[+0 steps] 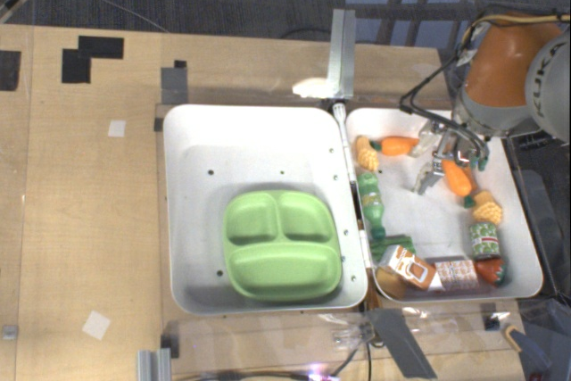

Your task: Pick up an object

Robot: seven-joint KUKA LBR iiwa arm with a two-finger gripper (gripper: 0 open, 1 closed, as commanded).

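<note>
Gripper [443, 163] hangs over the upper part of the right bin [528, 219], arm reaching in from the right w/ the orange band above the wrist. Fingers point down and look spread a bit, nothing between them; one finger tip shows lower left, approx over bare bin floor. So open and empty, as far as the slant view lets me judge.

Nearest pick candidate: the orange carrot [458, 178] lying just beside the gripper, to its lower right, close enough that the gripper partly overlaps it in view. Its long axis runs diagonal, upper left to lower right. A second carrot [395, 145] w/ a green tip lies to the gripper's left, near the bin's top edge, long axis approx left-right. A corn cob [366, 155] sits left of that, against the divider wall.

Other stuff in the right bin: green bottle [371, 202] along the left wall, yellow piece [487, 211] and a green can [484, 238] down the right side, a small carton [409, 268] and a wrapped bar [456, 274] at the bottom edge. Left bin [192, 156] carries a green divided plate [281, 244], well apart from the gripper.

Judgement: task not done yet, nothing lifted. Next move prob needs a small shift toward lower right, w/ fingers closing across the near carrot's short side, i.e. perpendicular to its diagonal. Risk: the carrot is round, could roll or squirt out.
</note>
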